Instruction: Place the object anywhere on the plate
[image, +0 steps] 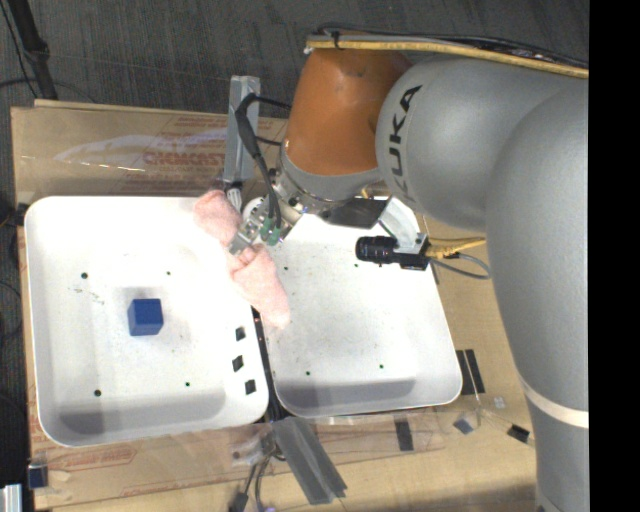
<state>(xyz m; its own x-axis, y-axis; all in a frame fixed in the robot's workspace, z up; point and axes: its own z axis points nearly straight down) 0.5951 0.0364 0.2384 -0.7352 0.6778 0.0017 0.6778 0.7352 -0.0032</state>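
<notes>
The arm (450, 130) is reaching in from the right and hanging its wrist over the far end of the wall where the left bin (60, 240) and the right bin (420, 340) are meeting. The jaws are sitting right down on a pink thing (262, 285), a soft-looking, pale shape that is lying across that shared wall, one lobe in the far right corner of the left bin, the other trailing nearward along the divide. The jaws are touching it or hovering just above it, but the wrist is hiding the tips, so I cannot tell how far open they are, or whether they are gripping anything. The cube (146, 316), small and blue, is sitting in the middle of the left bin, well apart from the jaws. I am judging the pink thing to be the plate and the cube the object, though I cannot be sure. If so, the step in hand is calling for a move left and near, a square descent over the cube, and a firm close on two flat faces. The plate is lying unevenly over the wall, so a low, gentle release on its flatter part is looking wisest, or the cube may slide off.
</notes>
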